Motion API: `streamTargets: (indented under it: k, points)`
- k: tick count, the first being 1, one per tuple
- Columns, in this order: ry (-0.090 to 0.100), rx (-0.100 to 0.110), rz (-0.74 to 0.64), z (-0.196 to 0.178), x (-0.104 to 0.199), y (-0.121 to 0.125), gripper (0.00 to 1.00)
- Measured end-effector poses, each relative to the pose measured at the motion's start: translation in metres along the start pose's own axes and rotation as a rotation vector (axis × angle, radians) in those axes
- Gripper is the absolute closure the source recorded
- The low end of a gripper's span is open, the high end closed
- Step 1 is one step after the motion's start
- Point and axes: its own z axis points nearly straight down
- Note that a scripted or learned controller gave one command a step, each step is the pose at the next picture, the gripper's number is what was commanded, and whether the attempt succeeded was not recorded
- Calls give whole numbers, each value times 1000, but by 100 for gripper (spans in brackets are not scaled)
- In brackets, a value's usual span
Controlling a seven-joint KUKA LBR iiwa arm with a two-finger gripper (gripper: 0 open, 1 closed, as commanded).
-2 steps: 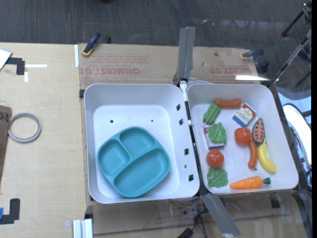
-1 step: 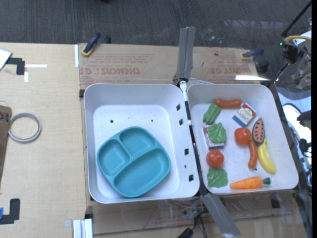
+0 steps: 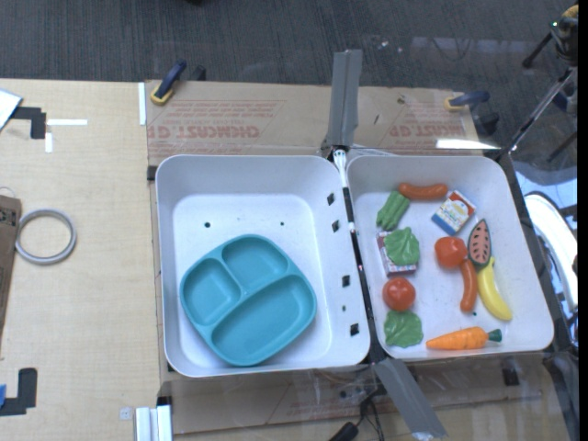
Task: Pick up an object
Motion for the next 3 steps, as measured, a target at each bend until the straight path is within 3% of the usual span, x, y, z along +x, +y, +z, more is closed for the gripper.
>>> streamTargets:
  k: [3]
  points:
    - [-28,8,-19,-11,4,-3,100]
